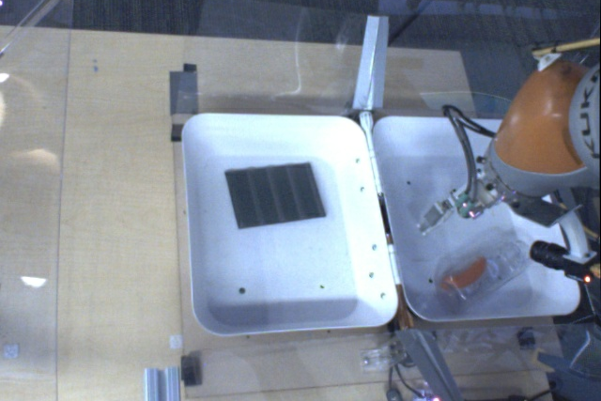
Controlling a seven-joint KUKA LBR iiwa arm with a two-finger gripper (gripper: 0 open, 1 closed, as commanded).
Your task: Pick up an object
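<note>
An orange object (464, 275) lies in the right bin (413, 155), toward its front edge, and it appears to sit inside or under something clear, a wrapper or small transparent container (493, 269) that spreads out to its right. From where I stand the orange piece looks elongated, its long axis running roughly left to right with the right end tipped slightly toward the back of the bin. The clear part is hard to make out against the white floor.

The hand (434, 218) hangs over the same bin, behind the object and a little to its left, near it but not touching. Its pale fingers point down and to the left, and nothing is between them; I cannot tell how wide they stand. So the object lies forward and slightly rightward of the hand, and my guess is that the next move needs a short shift that way before any descent, with the fingers set across the short side of the orange piece.

The left bin (202, 202) holds a dark ribbed flat panel (275, 194), well apart from the hand, on the far side of the divider. Both bins rest on the wooden counter (103, 202).
</note>
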